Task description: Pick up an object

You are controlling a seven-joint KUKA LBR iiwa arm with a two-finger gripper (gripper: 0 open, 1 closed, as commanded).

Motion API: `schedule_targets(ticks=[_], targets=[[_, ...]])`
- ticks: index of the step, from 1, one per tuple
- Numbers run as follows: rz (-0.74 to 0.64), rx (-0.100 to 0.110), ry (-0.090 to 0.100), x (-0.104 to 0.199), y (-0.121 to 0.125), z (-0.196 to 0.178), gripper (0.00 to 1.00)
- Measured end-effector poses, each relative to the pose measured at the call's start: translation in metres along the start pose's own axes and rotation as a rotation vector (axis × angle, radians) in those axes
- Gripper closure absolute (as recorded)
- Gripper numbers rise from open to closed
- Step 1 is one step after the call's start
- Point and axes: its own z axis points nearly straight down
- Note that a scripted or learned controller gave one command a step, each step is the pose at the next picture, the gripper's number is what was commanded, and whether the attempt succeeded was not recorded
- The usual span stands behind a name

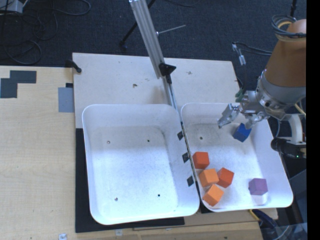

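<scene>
Camera view: end effector [239,118] over the right bin [280,174], fingers spread apart, nothing clamped between them. Blue block [242,132] sits just below it on the bin floor. Toward the bin's near end: four orange blocks [212,178] clustered, purple block [258,186] beside them.

Below me, two shallow white plastic bins [90,115] sit side by side on a pale wooden bench [35,149], a black mat [80,184] under them. A ribbed silver aluminium rail [149,36] slants up from the seam between them. Black cables [45,4] trail across the dark carpet [210,14] beyond.
</scene>
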Motion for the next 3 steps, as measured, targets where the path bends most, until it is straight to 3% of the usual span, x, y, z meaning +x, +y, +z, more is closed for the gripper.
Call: schedule_targets(ticks=[1,2,3], targets=[[-0.001,0.01,0.0,-0.106,-0.025,0.125,0.0],[-0.01,-0.003,-0.001,-0.11,0.071,0.188,0.0],[-0.014,0.002,-0.001,-0.11,0.069,0.176,1.0]])
